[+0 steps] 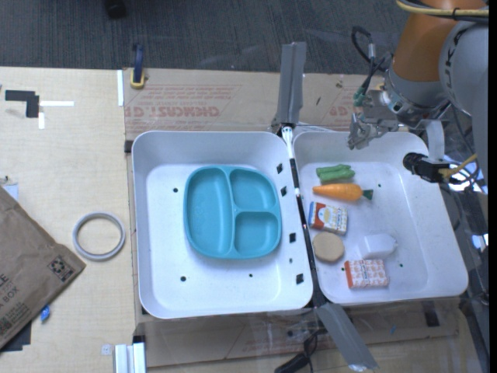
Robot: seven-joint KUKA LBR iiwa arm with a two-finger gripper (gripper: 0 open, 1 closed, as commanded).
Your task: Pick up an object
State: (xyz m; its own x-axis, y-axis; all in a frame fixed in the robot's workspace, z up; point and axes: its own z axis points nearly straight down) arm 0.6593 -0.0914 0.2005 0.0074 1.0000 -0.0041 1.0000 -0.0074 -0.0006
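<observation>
The right bin [435, 231] holds several small objects: a green bean pod [335, 172], an orange carrot [339, 193], a small red and white carton [328, 217], a tan round cookie [328, 247], a white lump [379, 245] and a red patterned packet [366, 273]. My gripper [359, 138] hangs above the bin's far left corner, up and right of the bean pod, with nothing seen between its fingers. The grey arm with its orange band [435, 22] reaches in from the upper right.
The left bin [155, 208] holds a teal divided plate [231, 211]. A roll of tape [99, 234] and a brown cardboard box [27, 270] lie on the bench to the left. A grey divider post [291, 84] stands behind the bins. Cables [458, 169] run along the right bin's far right.
</observation>
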